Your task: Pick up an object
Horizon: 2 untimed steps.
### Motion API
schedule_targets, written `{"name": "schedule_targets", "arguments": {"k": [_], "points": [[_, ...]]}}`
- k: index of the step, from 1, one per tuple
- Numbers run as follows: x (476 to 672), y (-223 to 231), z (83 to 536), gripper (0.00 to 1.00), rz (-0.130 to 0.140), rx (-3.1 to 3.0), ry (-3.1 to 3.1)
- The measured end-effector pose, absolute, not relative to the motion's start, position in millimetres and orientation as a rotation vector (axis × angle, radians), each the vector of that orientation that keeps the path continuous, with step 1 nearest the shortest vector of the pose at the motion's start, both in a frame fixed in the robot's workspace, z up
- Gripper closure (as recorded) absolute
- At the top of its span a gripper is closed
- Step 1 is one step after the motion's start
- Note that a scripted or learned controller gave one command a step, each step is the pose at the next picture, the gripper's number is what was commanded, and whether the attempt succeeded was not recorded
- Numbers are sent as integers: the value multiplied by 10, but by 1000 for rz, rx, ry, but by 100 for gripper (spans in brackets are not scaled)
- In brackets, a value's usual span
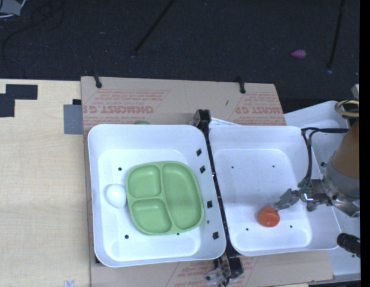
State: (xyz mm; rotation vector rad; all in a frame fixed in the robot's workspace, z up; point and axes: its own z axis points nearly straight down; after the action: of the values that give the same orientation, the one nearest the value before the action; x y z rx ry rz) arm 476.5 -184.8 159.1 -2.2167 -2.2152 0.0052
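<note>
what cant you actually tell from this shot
- Gripper, camera view: too small and blurred to tell whether it touches the orange ball beside it.
- Arm: cut off by the right edge.
- White ball: blends into the white left bin next to the green plate; its exact outline is unclear.

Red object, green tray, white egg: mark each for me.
Red object [269,216], camera view, middle of its top.
Green tray [164,197], camera view, ridge where its three compartments meet.
White egg [116,195], camera view, centre of its shell.
</note>
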Motion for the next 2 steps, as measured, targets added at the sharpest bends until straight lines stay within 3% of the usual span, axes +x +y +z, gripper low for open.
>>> {"name": "schedule_targets", "arguments": {"k": [1,2], "points": [[4857,-1829,1061,0,4,-2216,-2216],[4858,-1820,871,0,2,-2221,-2218]]}}
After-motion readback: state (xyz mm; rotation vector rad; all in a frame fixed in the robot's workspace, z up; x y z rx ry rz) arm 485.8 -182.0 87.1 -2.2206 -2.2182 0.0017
